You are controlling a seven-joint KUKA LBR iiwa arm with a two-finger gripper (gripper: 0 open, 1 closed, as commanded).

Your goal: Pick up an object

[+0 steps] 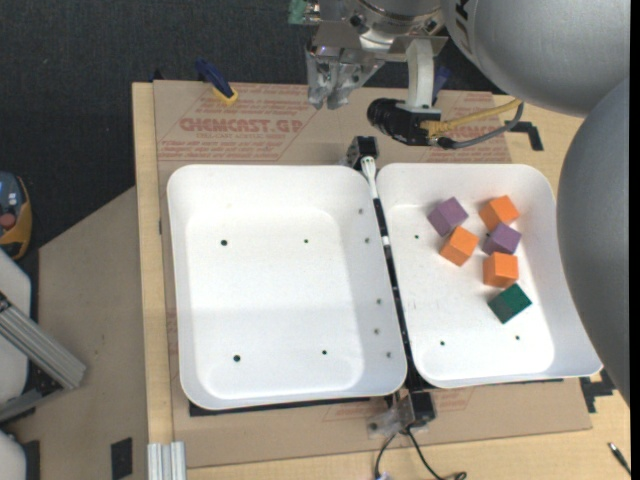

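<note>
Several small blocks lie in the right bin point(470, 363): a purple block point(447, 215), an orange block point(499, 211), an orange block point(459, 245), a second purple block point(504, 238), an orange block point(501, 268) and a dark green block point(510, 303). My gripper point(330, 83) hangs high above the bench's back edge, beyond the far rim of the left bin point(270, 368), well away from the blocks. Nothing shows between its fingers.
The two white bins sit side by side on a brown board, joined by a black strip point(385, 258) along the middle. A blue and yellow clamp point(216, 81) sits at the board's back left. The grey arm fills the upper right.
</note>
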